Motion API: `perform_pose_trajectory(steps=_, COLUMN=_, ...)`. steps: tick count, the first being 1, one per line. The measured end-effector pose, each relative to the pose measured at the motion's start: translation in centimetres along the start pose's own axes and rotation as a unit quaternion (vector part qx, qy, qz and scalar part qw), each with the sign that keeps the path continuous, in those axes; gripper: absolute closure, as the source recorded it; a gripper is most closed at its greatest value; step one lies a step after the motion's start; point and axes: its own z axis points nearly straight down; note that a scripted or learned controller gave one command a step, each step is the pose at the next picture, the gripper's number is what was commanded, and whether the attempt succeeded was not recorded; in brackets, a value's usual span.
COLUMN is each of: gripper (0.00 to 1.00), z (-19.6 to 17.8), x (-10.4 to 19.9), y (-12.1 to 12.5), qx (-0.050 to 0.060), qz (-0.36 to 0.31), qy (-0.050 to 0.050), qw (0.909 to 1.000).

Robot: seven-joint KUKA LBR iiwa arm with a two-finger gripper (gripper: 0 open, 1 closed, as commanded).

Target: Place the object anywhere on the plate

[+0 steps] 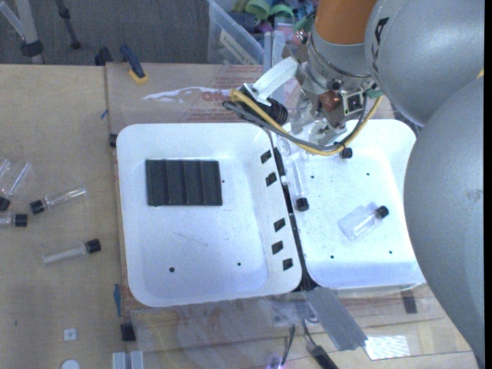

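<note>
A tan bench (54, 114) carries two shallow white bins side by side, with a clear tub of coloured toys (261, 10) at the top of the frame behind them. The grey arm (430, 44), orange band above the wrist, reaches in from the right and ends in the gripper (296, 141), which hangs over the upper edge of the seam between the bins amid yellow and black cables; I cannot tell how it stands or whether it has anything. Just below it a clear vial (294, 184) with a black cap lies along the left edge of the right bin (384, 264). A second vial (361, 221) lies tilted in the middle of that bin, well apart from the gripper. The dark ribbed plate (184, 183) lies flat in the upper part of the left bin (200, 271). More vials (58, 200) are scattered on the bench at the left of the frame.
</note>
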Motion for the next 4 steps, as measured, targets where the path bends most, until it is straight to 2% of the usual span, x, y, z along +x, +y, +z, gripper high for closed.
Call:
perform_pose_trajectory(steps=1, gripper=1.0, z=7.4, x=-2.2, y=-8.4, qx=0.001, qz=-0.225, qy=-0.003, qw=0.9743)
perform_pose_trajectory(steps=2, gripper=1.0, z=13.1, x=-7.0, y=-15.4, qx=0.001, qz=-0.311, qy=-0.003, qw=0.9505)
perform_pose_trajectory(steps=3, gripper=1.0, z=9.9, x=-5.2, y=-10.5, qx=-0.001, qz=-0.009, qy=0.001, qw=1.0)
perform_pose_trajectory(steps=4, gripper=1.0, z=14.8, x=2.2, y=-6.3, qx=-0.001, qz=0.081, qy=0.001, qw=0.9967)
